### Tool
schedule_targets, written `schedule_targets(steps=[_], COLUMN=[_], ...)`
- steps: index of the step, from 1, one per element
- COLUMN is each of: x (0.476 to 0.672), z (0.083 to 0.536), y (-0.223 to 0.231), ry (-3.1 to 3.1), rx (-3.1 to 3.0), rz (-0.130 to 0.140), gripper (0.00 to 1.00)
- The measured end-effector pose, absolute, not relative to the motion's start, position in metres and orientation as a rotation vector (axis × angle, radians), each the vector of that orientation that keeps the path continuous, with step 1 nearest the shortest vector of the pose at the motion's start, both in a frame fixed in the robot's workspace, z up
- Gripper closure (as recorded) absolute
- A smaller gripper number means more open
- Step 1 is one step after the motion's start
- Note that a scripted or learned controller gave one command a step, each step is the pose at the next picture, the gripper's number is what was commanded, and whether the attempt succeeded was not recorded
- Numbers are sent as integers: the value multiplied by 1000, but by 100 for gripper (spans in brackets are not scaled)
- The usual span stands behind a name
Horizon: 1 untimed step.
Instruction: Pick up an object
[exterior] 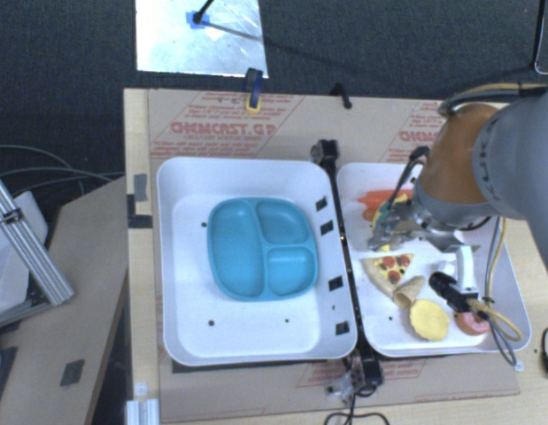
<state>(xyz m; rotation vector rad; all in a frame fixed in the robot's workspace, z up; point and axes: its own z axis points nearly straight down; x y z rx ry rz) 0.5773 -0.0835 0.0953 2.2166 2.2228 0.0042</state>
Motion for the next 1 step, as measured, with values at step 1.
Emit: schedule_targets(steps=[1], x=[543], z=[189], y=[-38], ry=[2229], rx=[2211], rz=[7], gripper=[100])
